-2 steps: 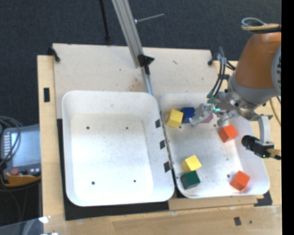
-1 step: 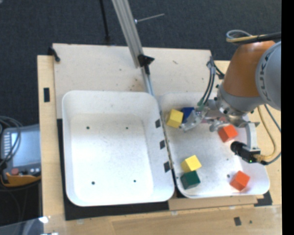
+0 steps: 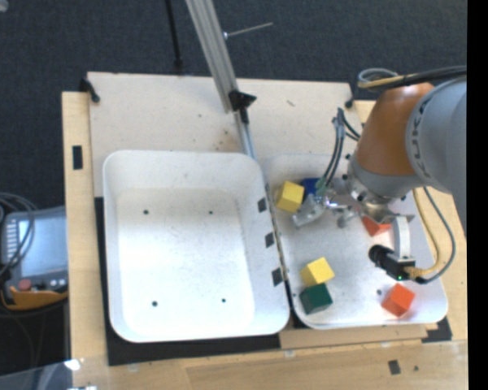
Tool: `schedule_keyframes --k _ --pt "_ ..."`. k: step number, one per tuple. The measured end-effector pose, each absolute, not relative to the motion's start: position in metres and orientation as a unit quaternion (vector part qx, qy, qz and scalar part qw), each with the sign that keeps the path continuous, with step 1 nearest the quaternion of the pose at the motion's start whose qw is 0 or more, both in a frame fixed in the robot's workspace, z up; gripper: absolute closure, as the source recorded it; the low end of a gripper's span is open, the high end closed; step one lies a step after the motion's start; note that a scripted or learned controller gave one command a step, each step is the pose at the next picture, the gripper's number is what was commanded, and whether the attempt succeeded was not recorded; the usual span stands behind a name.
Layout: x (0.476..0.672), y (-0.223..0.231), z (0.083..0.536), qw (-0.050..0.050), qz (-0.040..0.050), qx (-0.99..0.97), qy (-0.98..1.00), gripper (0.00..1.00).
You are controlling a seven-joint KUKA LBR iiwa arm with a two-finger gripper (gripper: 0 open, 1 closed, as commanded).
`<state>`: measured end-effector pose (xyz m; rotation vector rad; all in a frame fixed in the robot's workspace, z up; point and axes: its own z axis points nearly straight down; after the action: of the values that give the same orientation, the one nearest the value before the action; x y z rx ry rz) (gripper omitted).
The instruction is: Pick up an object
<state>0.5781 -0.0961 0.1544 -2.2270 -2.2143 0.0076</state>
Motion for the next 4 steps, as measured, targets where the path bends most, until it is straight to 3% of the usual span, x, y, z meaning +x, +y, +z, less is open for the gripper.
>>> schedule_keyframes --k 1,2,4 --pt "0.577 -0.098 0.102 0.001 0.0028 -0.708 -0.706 0.0" --pt "0.58 -0.097 0.116 -0.001 -0.0022 -0.71 -0.704 1.0" --pt "0.591 -0.097 0.221 -0.003 -0.0028 -0.706 -0.709 1.0"
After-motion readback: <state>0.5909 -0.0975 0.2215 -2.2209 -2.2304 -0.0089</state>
